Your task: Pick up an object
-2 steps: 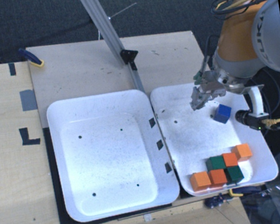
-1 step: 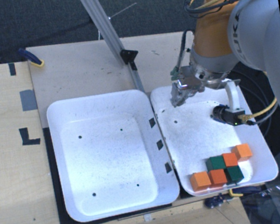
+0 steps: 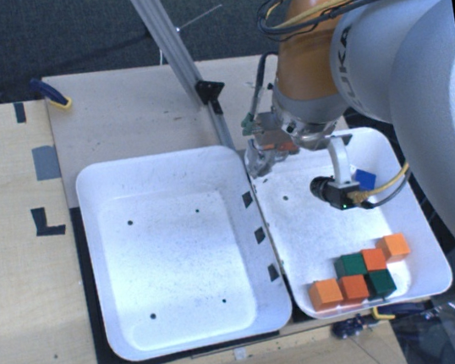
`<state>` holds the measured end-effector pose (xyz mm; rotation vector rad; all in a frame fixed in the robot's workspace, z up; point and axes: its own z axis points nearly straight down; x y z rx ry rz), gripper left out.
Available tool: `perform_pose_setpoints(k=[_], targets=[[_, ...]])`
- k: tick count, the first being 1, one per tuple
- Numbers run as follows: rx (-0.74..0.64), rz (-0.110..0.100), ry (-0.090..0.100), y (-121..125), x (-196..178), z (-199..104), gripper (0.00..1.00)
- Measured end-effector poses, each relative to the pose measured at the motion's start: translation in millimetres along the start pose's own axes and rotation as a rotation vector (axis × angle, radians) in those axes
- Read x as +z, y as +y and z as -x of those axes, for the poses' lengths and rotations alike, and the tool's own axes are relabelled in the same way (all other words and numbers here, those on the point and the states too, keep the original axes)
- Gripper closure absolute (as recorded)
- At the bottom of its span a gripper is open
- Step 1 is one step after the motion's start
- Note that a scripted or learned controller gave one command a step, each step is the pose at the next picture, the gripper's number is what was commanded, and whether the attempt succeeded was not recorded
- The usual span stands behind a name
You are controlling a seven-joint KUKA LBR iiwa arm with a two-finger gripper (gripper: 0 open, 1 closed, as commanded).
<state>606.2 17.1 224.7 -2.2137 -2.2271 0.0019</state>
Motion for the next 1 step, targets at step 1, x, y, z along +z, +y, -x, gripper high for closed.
perform_pose_setpoints(k=[1], targets=[[-0.001, 0.001, 0.002, 1.6, -10.4, -48.9, 1.00]])
